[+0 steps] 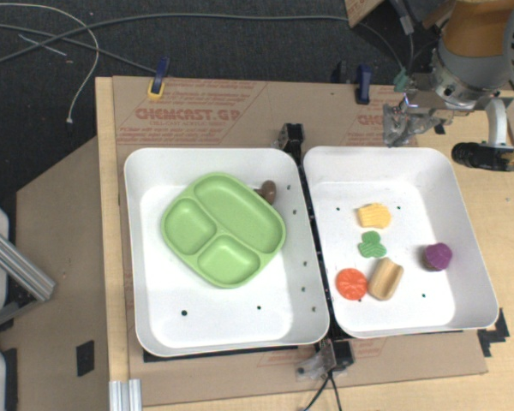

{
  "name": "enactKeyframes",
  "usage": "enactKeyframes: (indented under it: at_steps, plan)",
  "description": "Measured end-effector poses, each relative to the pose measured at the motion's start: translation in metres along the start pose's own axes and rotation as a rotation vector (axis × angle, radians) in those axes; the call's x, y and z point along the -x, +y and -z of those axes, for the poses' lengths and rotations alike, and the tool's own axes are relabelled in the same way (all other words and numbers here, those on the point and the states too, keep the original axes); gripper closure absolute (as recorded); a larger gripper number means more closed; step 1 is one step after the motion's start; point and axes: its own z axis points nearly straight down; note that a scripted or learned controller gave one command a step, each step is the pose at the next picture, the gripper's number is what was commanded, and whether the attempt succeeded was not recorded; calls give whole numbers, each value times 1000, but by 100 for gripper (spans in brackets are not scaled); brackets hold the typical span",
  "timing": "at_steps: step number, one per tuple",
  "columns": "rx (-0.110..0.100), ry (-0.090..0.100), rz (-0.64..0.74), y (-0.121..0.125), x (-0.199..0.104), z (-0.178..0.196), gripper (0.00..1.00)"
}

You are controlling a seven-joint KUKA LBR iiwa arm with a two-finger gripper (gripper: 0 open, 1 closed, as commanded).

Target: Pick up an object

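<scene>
In the right bin (463, 306) lie a yellow piece (373, 216), a green piece (372, 246), an orange-red round piece (351, 283), a tan cylinder (385, 278) and a purple piece (437, 256). A small brown object (267, 192) rests in the left bin beside the green divided plate (224, 229). My gripper (400, 132) hangs above the back rim of the right bin, well clear of all the pieces, with nothing seen between its fingers.
The left bin (154, 306) holds the green plate. Both bins sit on a cardboard sheet (214, 110) held by blue clamps (160, 74). A black clip (290, 134) stands between the bins at the back. Cables lie on the dark floor.
</scene>
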Motion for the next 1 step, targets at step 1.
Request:
enactKeyframes:
  at_steps: [1]
  plan:
    - [12, -1, 2, 2, 0, 7, 0]
